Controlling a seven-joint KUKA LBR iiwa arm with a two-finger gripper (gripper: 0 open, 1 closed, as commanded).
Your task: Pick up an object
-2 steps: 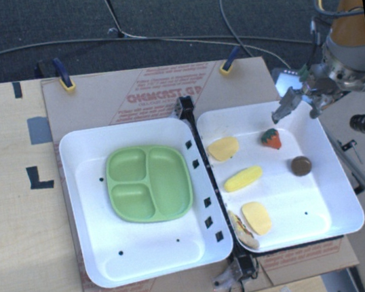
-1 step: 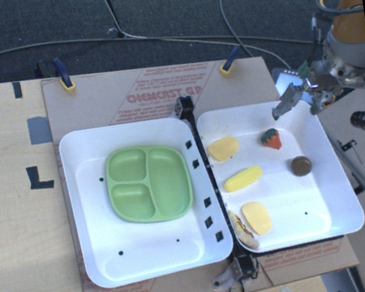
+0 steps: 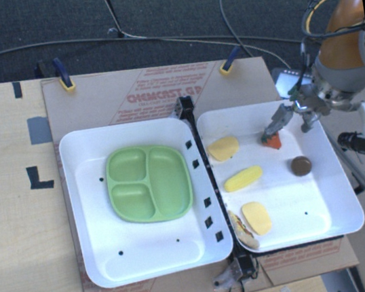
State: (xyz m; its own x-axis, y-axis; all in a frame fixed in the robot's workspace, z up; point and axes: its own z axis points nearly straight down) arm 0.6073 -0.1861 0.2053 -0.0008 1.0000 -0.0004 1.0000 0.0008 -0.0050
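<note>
End effector [image 3: 271, 136] over right bin [image 3: 331, 218] — small orange-red object [image 3: 274, 142] at fingertip; grip state unclear.

The arm [image 3: 340, 48] comes in from the right side of the camera view, high in the picture. Its orange band is at the top right corner, and under it the grey wrist section bends down and to the left. From the wrist the gripper [image 3: 287, 123] points to the left and a little downward, at a slant and not straight down. Two grey fingers can be seen: one long finger [image 3: 276, 122] stretches out to the left, and a shorter one [image 3: 307, 122] stands apart to its right. There is a clear gap between them, and nothing sits in that gap.
</note>
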